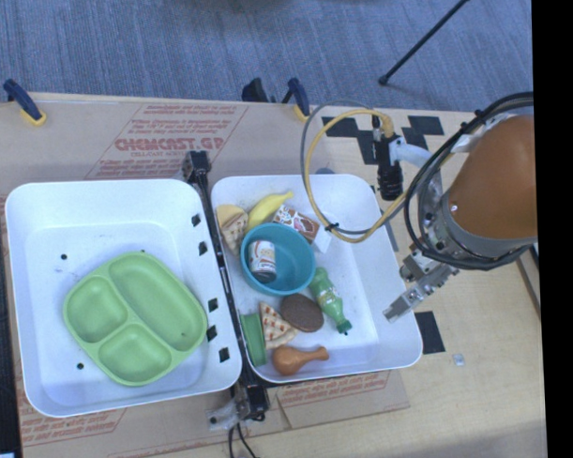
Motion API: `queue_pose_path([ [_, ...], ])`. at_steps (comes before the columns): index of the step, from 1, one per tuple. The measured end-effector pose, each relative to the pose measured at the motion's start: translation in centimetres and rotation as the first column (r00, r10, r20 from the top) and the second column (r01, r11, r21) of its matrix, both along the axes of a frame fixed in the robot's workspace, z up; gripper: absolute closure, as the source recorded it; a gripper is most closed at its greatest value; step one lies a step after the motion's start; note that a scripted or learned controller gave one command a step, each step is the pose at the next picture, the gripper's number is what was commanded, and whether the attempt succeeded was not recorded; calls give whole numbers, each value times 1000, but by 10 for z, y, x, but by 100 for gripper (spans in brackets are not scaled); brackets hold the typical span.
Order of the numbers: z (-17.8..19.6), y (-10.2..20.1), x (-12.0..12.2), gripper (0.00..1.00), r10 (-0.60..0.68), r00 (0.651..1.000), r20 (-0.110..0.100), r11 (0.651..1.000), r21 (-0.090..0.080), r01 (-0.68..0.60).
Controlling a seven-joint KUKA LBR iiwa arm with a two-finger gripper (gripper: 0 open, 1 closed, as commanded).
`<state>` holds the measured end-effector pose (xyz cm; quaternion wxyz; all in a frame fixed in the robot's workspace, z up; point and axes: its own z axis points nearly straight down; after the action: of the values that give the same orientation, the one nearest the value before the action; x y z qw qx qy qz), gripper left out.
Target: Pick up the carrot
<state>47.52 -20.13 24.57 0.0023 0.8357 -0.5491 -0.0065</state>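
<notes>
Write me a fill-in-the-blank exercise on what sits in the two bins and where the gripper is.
1. The green divided plate lies in the ____ bin.
2. The small can stands inside the ____ bowl.
3. The gripper hangs over the ____ rim of the right bin.
4. The green bottle lies just ____ of the brown cookie.

Missing words: left; blue; right; right
</notes>
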Motion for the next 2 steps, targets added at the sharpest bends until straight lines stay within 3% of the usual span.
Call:
queue_pose_path([
  [1,-9,1,55,100,337,942,10,942,1,-337],
  [2,27,2,46,100,654,756,21,756,-1,-654],
])
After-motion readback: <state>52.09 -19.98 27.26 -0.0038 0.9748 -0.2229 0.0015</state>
